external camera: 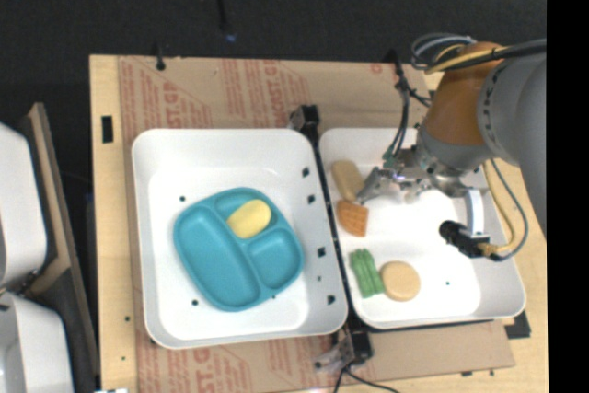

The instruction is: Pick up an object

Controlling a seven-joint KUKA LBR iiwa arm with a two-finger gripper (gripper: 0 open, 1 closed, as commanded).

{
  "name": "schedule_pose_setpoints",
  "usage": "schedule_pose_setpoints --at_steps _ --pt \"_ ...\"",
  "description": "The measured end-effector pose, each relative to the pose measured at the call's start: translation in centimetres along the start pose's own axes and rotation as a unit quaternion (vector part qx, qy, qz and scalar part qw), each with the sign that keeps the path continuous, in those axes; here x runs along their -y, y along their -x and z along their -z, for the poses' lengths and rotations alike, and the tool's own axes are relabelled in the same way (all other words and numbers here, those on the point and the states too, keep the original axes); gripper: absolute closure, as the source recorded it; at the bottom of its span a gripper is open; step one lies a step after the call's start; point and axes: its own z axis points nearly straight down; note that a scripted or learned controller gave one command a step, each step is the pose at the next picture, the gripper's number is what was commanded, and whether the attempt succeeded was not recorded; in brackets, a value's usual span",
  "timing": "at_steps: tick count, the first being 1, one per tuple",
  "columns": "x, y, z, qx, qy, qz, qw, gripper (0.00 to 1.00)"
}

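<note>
- Camera view: the gripper (375, 186) hangs in the right bin (497, 290), centre-right of frame; I cannot tell its state.
- Nearest things: a tan piece (345, 178) just left, an orange piece (352, 218) just below-left; the tan piece's long axis runs up-down.

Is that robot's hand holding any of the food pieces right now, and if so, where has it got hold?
Nothing shows in the hand; it hangs beside the tan piece.
</note>
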Motion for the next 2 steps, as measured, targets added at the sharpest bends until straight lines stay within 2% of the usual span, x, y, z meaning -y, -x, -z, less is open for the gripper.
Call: schedule_pose_setpoints --at_steps 1,2 --pt "-3.3 -3.8 -1.4 0.0 0.001 0.001 1.0 0.0" --pt "-4.09 -3.43 -1.32 0.0 0.001 0.0 1.0 0.0"
